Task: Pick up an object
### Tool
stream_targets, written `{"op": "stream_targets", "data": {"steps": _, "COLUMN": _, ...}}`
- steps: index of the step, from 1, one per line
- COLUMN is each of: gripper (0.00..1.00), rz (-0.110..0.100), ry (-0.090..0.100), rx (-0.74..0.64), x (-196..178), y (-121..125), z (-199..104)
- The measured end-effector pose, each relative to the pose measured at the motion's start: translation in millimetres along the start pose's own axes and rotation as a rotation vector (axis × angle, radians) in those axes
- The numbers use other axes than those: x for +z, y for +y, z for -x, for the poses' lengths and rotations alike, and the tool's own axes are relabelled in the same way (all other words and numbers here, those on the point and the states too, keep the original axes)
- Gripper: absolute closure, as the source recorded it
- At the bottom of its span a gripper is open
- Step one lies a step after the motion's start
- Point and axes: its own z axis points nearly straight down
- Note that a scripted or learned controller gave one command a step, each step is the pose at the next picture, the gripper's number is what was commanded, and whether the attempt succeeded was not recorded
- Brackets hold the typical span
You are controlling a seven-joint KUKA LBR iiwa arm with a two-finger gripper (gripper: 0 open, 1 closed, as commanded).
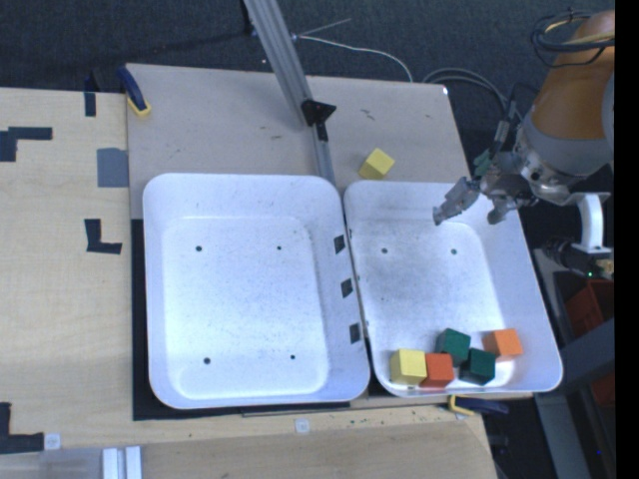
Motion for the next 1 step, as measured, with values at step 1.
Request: {"op": "stream_targets", "data": {"steps": 1, "gripper": 0.0, "rz": 0.002, "ry": 0.0, "rx": -0.001, "x": -6.4, "y": 23.1, "z": 0.9}}
